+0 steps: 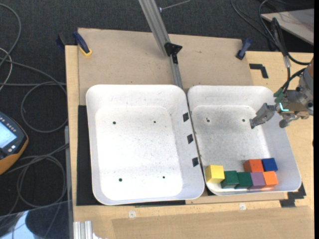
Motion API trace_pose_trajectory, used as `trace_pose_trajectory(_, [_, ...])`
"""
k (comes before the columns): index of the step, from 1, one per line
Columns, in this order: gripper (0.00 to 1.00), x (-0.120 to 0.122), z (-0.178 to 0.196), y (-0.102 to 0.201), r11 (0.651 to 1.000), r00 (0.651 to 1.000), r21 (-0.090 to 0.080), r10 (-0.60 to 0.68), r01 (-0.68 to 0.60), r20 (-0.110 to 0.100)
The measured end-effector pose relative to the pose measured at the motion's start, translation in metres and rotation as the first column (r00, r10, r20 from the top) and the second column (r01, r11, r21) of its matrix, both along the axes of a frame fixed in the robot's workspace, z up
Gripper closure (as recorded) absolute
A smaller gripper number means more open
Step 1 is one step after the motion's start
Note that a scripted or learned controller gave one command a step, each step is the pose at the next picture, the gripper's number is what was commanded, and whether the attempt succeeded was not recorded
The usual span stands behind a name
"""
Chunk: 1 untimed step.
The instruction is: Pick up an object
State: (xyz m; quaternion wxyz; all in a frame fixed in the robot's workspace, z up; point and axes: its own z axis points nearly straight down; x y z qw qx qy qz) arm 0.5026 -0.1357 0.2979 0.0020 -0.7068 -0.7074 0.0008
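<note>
Here, jaws [269, 114] hang over right bin [234, 96] near its right rim; cannot tell how far apart, nothing seen between them. Blocks clustered at bin's near edge: yellow block [215, 172], green [231, 178], orange [269, 178], blue [268, 164], well apart from jaws.

The arm [304, 96] was cut off by the frame's right edge, beside the right bin [279, 138]; its gripper [266, 114] appeared blurred.

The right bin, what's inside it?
The right bin holds blocks bunched along its near edge: yellow, two green, red, blue, purple, orange. Anything hidden beneath them can't be seen. The gripper hangs above.
</note>
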Motion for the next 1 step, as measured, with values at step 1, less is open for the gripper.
trace_pose_trajectory(1, [0.00, 0.0005, 0.0017, 0.0000, 1.000, 1.000, -0.001, 0.000, 0.000, 0.004])
